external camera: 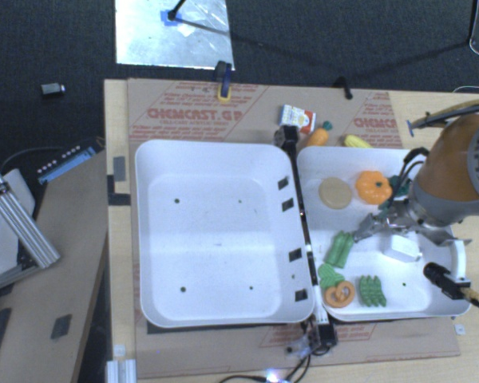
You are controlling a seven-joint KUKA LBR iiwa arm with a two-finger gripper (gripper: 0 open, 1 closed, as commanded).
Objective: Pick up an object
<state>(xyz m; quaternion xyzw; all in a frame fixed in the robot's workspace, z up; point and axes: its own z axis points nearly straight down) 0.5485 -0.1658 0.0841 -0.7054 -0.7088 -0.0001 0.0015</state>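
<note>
Place: a robotics lab or test cell — not a home or shop.
Bench (120, 238): plain wood, topped with a cardboard sheet (191, 110) printed in red lettering, which carries two shallow white bins, the left bin (215, 162) and the right bin (431, 298), side by side.
Arm (463, 174): an industrial grey-and-orange robot reaching in from 3 o'clock.
Contents: toy food for handling trials — a small pumpkin (373, 187), a beige disc (334, 192), green vegetable pieces (372, 290).
Floor (48, 30): dark carpet at 12 o'clock, with a shiny metal plate (144, 22) and loose black cables (367, 58).
Fixtures: aluminium framing (12, 214) at 9 o'clock; a yellow clamp (223, 82) on the bench's far edge.
</note>
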